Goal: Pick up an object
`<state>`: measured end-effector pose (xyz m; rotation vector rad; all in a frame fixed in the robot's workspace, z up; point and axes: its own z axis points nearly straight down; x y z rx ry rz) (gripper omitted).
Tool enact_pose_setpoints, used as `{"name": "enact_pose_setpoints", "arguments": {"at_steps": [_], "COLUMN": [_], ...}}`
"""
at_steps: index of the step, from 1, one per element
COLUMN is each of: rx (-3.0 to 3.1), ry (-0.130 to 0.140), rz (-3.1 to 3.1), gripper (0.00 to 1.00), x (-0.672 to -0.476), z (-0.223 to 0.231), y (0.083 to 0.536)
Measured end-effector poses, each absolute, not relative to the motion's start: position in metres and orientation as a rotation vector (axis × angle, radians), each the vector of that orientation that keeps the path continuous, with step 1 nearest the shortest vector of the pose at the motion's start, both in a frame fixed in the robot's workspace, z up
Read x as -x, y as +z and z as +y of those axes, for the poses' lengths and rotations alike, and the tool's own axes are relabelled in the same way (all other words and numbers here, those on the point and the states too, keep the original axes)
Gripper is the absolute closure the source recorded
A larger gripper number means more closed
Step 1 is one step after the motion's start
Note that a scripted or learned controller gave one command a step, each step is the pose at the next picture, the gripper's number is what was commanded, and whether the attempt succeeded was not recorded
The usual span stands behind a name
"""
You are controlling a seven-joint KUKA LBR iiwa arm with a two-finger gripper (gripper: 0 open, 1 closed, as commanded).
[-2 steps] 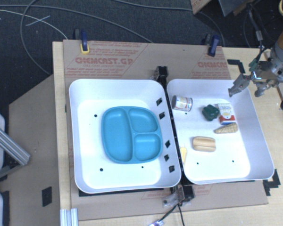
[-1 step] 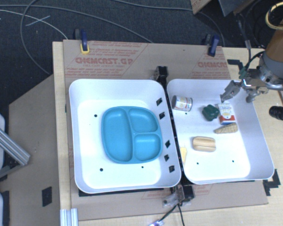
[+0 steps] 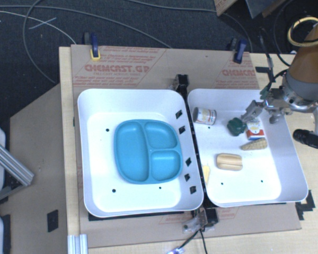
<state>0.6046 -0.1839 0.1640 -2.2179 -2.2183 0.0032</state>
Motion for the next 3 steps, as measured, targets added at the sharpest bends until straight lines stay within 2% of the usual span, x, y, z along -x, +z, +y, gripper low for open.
{"name": "enact_pose_setpoints", "arguments": {"at_steps": [1,2,3], "rx": [2.216,2.221,2.224], "ry": [0.004,-0.003,-0.004], "rz": [-2.217,-2.222,-2.226], "gripper": [0.0,1.0,1.0], "x": [-0.604,-0.606,-0.603], "z": [-0.179,-0.18,-0.181], "y": [0.101,0.117,0.18]}}
